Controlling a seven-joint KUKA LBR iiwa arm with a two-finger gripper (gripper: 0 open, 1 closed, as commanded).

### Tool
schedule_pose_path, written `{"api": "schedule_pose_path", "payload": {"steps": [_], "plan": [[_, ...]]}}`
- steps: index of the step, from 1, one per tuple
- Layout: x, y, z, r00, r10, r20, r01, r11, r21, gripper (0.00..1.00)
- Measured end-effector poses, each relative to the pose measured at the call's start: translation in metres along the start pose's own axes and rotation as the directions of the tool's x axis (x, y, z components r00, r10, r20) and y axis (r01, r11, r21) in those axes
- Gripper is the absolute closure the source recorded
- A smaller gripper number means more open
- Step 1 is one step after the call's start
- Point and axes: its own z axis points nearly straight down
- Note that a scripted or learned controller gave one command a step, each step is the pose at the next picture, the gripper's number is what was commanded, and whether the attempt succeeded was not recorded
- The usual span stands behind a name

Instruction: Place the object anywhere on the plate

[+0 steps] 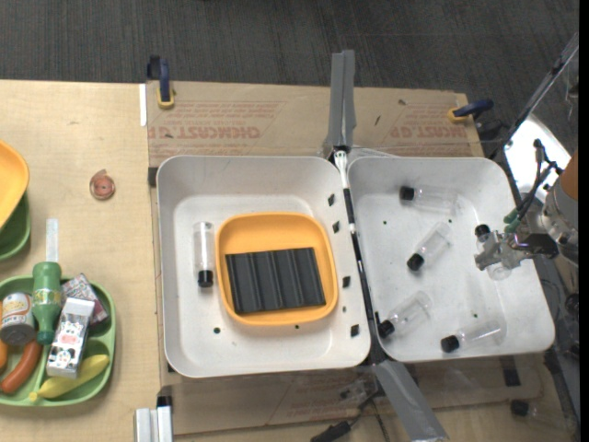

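Observation:
An orange plate (276, 233) with a dark ribbed insert lies in the left bin (179, 191). Several clear vials with black caps lie in the right bin (386, 178): one at the back (421, 195), one in the middle (429, 246), one at the front (407, 315). My gripper (495, 254) is low over the right bin's right side. It sits right at a vial whose black cap (481, 233) shows just behind it. The vial's clear body blends with the gripper, so I cannot make out any grip on it.
One more vial (202, 254) lies in the left bin, left of the plate. Another vial (469, 338) rests near the right bin's front edge. A green tray of toy food (55, 334) and an orange dish (11, 187) sit on the bench at far left.

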Motion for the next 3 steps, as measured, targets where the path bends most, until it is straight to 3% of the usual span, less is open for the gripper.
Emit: {"api": "schedule_pose_path", "payload": {"steps": [1,2,3], "plan": [[0.007,0.041,-0.006,0.974,-0.226,0.001,0.226,0.974,0.001,1.0],[0.006,0.084,0.004,0.917,-0.4,0.001,0.4,0.917,0.0,1.0],[-0.05,0.157,-0.017,0.804,-0.594,0.003,0.594,0.804,-0.001,1.0]]}}
